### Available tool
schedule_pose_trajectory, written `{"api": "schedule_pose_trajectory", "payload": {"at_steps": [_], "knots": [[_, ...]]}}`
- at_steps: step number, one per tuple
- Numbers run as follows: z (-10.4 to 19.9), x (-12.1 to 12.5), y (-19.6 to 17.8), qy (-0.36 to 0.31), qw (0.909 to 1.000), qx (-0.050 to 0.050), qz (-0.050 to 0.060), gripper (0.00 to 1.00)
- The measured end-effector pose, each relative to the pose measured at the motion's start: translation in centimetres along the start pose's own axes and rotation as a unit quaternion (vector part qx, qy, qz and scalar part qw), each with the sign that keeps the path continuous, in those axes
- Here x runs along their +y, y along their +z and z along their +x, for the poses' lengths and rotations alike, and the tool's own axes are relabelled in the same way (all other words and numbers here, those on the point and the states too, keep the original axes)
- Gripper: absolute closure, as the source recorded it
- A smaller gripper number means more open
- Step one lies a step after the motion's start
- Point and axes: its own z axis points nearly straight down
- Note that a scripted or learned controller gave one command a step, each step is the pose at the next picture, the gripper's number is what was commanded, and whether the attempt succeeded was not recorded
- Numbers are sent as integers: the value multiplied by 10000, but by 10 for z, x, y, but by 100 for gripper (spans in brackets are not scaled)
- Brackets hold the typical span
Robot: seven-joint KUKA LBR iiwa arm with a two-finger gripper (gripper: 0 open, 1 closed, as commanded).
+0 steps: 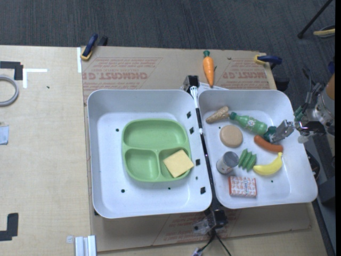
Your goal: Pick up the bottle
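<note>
Green plastic bottle (249, 123) lies in the right white bin (298, 188), the pincer (281, 132) right at its right end, over an orange sausage (268, 143).

Setting: robotics lab bench, mine to work at. Evidence: two shallow white bins (144, 207) set side by side on a cardboard sheet (133, 71) held down by blue and yellow clamps (88, 46); black tape marks (10, 68) on the wooden benchtop; grey carpet floor (160, 9) beyond; tripod leg (317, 15) at upper right. Contents are practice props: plastic toy food and a green divided plate (154, 135).
</note>
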Motion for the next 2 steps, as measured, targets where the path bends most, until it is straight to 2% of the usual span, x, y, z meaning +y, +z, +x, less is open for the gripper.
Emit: {"api": "schedule_pose_trajectory", "payload": {"at_steps": [1,2], "knots": [[0,0,-9,-5,10000,-6,-2,100],[-38,-39,-6,64,10000,-1,0,100]]}}
